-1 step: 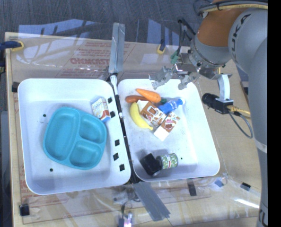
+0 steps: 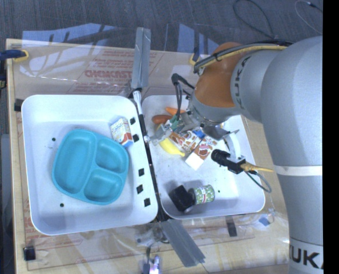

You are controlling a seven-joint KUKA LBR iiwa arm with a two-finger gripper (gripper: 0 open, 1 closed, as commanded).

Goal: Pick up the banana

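The arm reaches from the right, bent down over the right bin (image 2: 246,201). Its tool (image 2: 184,131) sits low among clutter; its opening state cannot be told. One banana (image 2: 170,146) lies just beside it. One can (image 2: 204,194) lies nearer. The left bin (image 2: 35,210) holds one blue plate (image 2: 89,165) and one carton (image 2: 120,131).

Banana (image 2: 170,146): one piece, yellow, short and slightly curved. Lying flat on the floor of the right bin (image 2: 238,207), in its upper left part, near the bin's left wall. Pointing along a slant from upper left to lower right. Only partly showing; its right end is lying hidden under neighbouring clutter. Whether peeled or whole cannot be told.
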